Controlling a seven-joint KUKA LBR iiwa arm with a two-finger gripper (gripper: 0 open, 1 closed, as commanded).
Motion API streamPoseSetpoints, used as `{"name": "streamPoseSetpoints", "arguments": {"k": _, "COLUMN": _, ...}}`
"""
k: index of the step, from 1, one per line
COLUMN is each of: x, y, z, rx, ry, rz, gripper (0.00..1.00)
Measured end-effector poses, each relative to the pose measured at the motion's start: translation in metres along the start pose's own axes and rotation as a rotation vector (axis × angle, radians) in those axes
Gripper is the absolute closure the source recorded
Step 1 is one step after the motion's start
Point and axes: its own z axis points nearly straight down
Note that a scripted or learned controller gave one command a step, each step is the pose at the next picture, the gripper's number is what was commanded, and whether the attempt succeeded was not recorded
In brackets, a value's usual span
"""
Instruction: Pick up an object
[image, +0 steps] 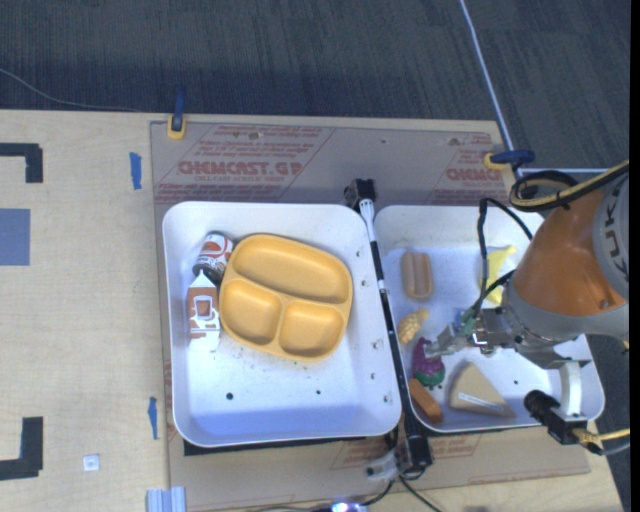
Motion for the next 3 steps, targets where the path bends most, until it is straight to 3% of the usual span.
{"name": "streamPoseSetpoints", "arguments": {"k": 3, "x": -0.006, "y": 0.008, "z": 0.025, "rx": -0.026, "ry": -0.005, "rz": 0.004, "gripper": 0.0}}
